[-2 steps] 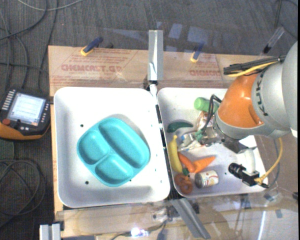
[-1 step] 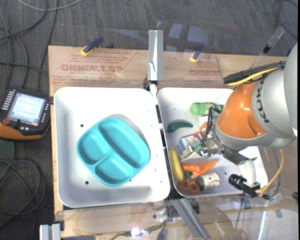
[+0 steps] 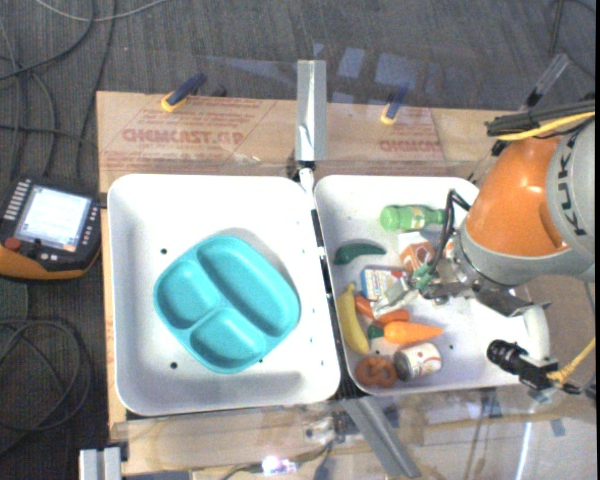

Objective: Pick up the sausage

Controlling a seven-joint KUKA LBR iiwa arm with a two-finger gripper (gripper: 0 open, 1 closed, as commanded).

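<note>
Sausage is what I take the little red-brown curled thing to be. It lies just to the left of the can, touching it or nearly so, at the front of the right bin. A carrot lies just behind the can, and a banana lies to the can's left and a bit further back, with its tip close to the sausage. The gripper hangs further back than the can, over a pile of other things, and well apart from the sausage. It is mostly hidden under the big orange arm, so I cannot tell if it is spread or pressed together, and I see nothing held in it. The sausage looks like a toy. I think it is light, a bit squishy and smooth, so it could slip or roll away. I think the best place to grab it is across its fat middle, coming down on the side away from the can, so the can does not get bumped.
</note>
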